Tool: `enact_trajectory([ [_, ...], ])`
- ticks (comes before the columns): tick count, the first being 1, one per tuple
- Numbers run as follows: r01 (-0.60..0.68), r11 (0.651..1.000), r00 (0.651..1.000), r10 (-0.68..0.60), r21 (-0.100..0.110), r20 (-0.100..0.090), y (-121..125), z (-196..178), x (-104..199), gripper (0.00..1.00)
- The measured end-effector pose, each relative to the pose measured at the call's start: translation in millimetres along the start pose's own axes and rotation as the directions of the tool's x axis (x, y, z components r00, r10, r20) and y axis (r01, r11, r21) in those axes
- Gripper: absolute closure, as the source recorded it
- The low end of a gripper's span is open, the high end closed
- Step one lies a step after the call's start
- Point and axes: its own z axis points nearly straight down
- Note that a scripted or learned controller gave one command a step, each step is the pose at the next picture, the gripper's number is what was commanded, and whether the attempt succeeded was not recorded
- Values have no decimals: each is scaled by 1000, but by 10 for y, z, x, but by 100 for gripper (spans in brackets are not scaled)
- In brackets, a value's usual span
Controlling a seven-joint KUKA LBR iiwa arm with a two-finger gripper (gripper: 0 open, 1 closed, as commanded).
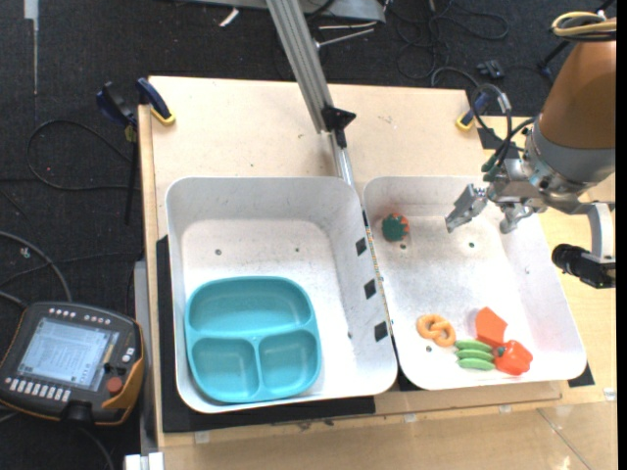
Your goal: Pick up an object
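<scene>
We see no single chosen object; the nearest candidate is a small green-and-red toy (395, 227) lying in the right bin (549, 272), near its far left corner. The gripper (487, 213) hangs above that bin, to the toy's right and apart from it, its two fingers spread with nothing between them. Nearer the bin's front lie a pretzel (436, 329), green pea pods (475, 354) and orange-red pieces (502, 341). We can read no writing.
</scene>
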Motion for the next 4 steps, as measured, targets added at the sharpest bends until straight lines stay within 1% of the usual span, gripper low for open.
enact_trajectory([
  [1, -6, 1000, 1000, 6, 10, -1, -822, 508, -213, 0],
  [2, 1, 1000, 1000, -1, -1, 1, -770, 382, -193, 100],
  [3, 5, 1000, 1000, -5, -11, 3, -174, -285, -158, 100],
  [4, 5, 1000, 1000, -5, -13, 6, 679, -1150, -463, 100],
])
